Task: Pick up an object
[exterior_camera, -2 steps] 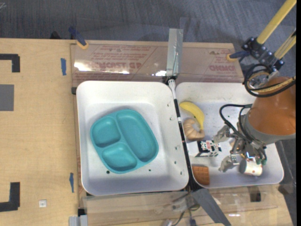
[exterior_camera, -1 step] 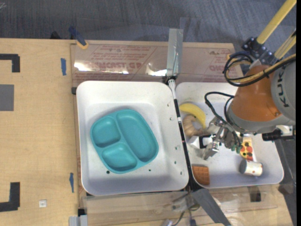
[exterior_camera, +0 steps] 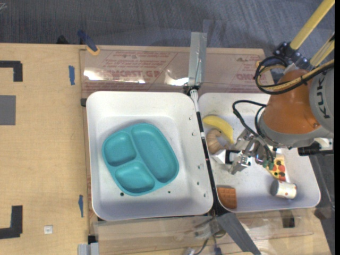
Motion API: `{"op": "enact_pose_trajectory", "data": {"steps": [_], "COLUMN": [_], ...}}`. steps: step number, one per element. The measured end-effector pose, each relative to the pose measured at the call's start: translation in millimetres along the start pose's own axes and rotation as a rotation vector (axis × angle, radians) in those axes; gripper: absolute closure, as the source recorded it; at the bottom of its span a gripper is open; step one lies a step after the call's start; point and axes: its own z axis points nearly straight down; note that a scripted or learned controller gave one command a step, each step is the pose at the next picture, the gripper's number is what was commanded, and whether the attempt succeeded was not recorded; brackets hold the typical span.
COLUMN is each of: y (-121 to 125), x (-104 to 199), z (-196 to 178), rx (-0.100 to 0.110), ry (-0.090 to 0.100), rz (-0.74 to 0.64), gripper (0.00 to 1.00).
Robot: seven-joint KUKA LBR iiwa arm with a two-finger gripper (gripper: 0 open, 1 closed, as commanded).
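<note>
Nearest in the right bin point(exterior_camera: 313, 195) lie an orange waffle point(exterior_camera: 227, 196) and a white cup point(exterior_camera: 285, 189), loose for grasping. The gripper point(exterior_camera: 240, 161) hangs low mid-bin (how far open, I cannot tell), holding nothing visible. Beyond it sit a tan ball point(exterior_camera: 214, 140) and banana point(exterior_camera: 219, 125), likeliest targets. The left bin point(exterior_camera: 95, 142) holds a teal tray point(exterior_camera: 139, 158).

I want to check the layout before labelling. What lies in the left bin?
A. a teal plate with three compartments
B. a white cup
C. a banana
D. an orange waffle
A: the teal divided plate lies in the left bin; the banana lies in the right bin.
</note>
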Motion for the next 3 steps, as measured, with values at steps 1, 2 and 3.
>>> {"op": "enact_pose_trajectory", "data": {"steps": [1, 2, 3], "y": [59.2, 159.9, 188.0], "x": [18.7, 66.1, 126.0], "z": [-84.5, -198.5, -165.0], "rx": [0.004, -0.002, 0.009], "ry": [0.017, 0.016, 0.025], "rz": [0.229, 0.144, 0.309], "gripper": [1.0, 1.0, 1.0]}}
